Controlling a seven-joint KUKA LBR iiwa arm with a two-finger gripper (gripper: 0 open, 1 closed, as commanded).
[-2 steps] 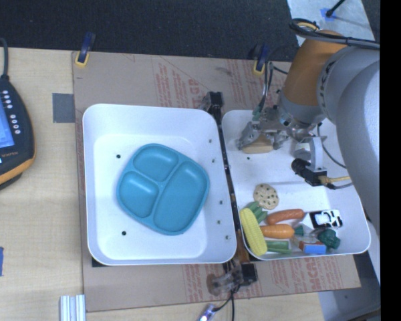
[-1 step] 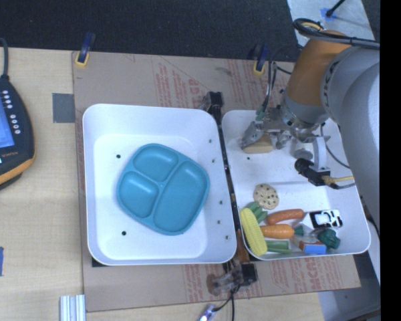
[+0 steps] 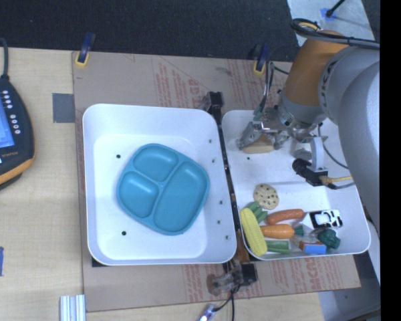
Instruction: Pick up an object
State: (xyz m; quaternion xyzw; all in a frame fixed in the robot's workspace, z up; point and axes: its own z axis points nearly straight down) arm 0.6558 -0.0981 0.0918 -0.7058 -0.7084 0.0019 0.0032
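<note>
Editor: What fills the bench (image 3: 33,246)?

Photographer: Largest is the grey arm (image 3: 347,92), orange band at the wrist, coming in over the right bin's far right corner. A cardboard sheet (image 3: 154,79) lies under both bins. The left bin (image 3: 93,179) carries a blue divided plate (image 3: 164,189) at its middle. A handheld controller (image 3: 3,129) sits at the bench's left edge.

Editor: And the gripper (image 3: 257,139)?

Photographer: It is low in the far left corner of the right bin (image 3: 291,189), directly over a tan piece (image 3: 257,148). I cannot tell whether it is open or closed on that piece.

Editor: What crowds it?

Photographer: The bin's left wall stands just beside the tan piece. The other toys are heaped along the near edge, well apart from it. A corn cob (image 3: 252,231) lies at the near left corner. Two orange carrots (image 3: 285,215) touch the cob. A black-and-white piece (image 3: 324,218) lies toward the near right corner. A cookie (image 3: 266,195) lies alone between the heap and the gripper. A blue clamp (image 3: 85,47) grips the sheet's far left corner.
</note>
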